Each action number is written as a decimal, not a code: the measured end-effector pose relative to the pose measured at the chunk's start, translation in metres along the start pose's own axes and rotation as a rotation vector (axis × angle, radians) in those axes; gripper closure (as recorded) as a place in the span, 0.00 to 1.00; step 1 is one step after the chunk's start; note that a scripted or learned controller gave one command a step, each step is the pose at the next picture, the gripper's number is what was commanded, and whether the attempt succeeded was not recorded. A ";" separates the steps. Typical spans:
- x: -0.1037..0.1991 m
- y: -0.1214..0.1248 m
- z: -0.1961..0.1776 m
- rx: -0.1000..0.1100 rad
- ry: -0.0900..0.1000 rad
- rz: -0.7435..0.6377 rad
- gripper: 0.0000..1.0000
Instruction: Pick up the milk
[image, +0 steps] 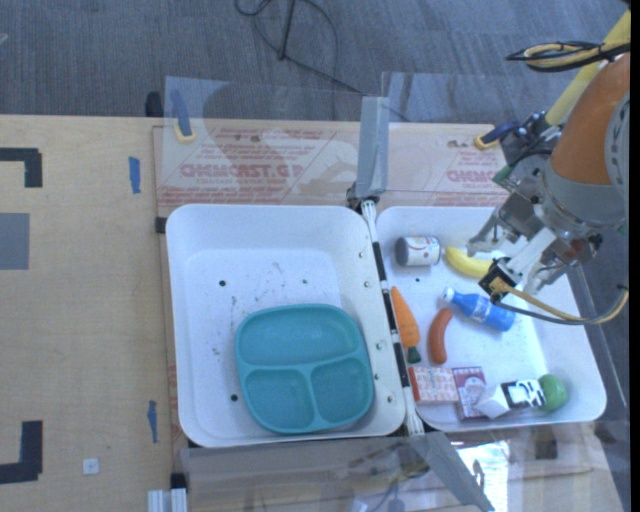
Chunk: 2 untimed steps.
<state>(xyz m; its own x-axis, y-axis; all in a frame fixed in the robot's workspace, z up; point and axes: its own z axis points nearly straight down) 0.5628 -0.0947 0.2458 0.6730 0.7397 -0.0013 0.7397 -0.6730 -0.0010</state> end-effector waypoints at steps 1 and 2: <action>-0.077 -0.033 0.078 0.002 0.000 -0.156 0.00; -0.076 -0.041 0.158 -0.007 0.004 -0.428 0.00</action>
